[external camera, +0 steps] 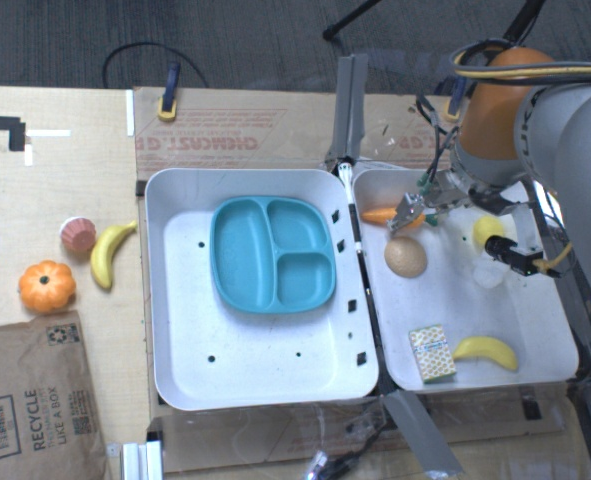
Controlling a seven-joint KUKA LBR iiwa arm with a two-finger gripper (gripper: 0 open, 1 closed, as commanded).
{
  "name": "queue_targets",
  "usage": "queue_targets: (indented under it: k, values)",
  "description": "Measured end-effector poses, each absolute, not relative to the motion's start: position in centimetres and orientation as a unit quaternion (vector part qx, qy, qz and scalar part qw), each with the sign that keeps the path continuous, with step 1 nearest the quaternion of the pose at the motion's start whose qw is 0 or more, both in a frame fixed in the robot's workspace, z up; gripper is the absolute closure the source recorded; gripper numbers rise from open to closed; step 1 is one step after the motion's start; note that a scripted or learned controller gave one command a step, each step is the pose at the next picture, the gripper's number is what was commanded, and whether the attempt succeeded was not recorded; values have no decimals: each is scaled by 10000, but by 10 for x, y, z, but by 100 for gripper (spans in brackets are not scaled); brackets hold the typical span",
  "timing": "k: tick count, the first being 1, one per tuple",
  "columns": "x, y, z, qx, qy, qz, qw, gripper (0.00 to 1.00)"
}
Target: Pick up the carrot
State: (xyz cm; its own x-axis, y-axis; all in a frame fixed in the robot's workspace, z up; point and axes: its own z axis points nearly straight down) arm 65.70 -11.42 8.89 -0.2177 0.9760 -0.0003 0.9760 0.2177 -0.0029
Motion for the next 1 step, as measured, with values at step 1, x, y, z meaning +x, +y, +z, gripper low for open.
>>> queue_targets:
  k: [1]
  values:
    - [655, -117, 93, -6261, -7797, 56, 44, 100]
